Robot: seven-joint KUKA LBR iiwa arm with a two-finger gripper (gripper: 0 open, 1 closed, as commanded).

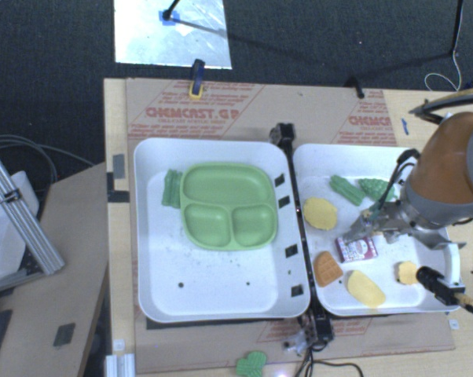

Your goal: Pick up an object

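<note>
- The gripper (361, 232) is low in the right bin (378, 157), its tip right at the top edge of a small pink-and-white packet (357, 249); how far apart its jaws stand I cannot tell, and nothing is visibly held between them
- The packet looks like the thing to pick; it lies flat on the bin floor, near the bin's middle, just beside an orange piece (327, 269) at its lower left
- To do this step well, I judge the arm should centre over the packet before closing; a flat, thin item may slip, so the descent should go right down to the floor
- Close neighbours could get nudged: a yellow round piece (320, 213) above left; a yellow oblong piece (365, 287) below; a small yellow item (408, 272) to the right; green pieces (359, 188) sit further up
- The left bin (154, 234) holds a green divided plate (225, 206) and a green strip (171, 188); both are well apart from the work
</note>
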